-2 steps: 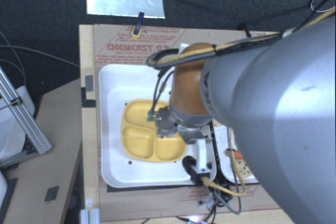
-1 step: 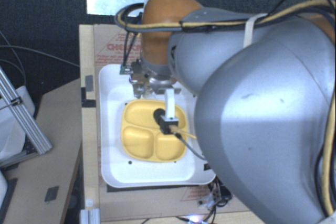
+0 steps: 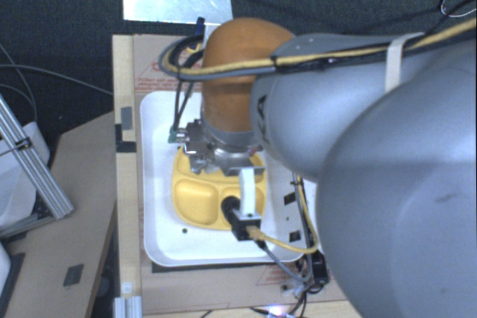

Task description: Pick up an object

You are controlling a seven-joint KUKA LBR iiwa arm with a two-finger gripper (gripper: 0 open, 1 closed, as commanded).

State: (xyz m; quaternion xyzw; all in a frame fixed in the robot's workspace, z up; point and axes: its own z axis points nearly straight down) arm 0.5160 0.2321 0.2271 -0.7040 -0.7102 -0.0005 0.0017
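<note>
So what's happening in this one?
The grey KUKA arm has reached down into the white bin, its orange band and wrist sitting directly over a yellow compartment tray lying in that bin. The wrist hides the gripper's tip, so whether anything is grasped cannot be told. The tray looks to be resting flat on the bin floor.

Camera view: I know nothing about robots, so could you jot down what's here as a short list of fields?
arm: grey with orange band, reaching in from the right, wrist over the white bin
gripper: hidden below the wrist
object in bin: yellow moulded item, lying under the wrist
cables: yellow and black, running along the arm
bench: brown board beneath the bin
</note>
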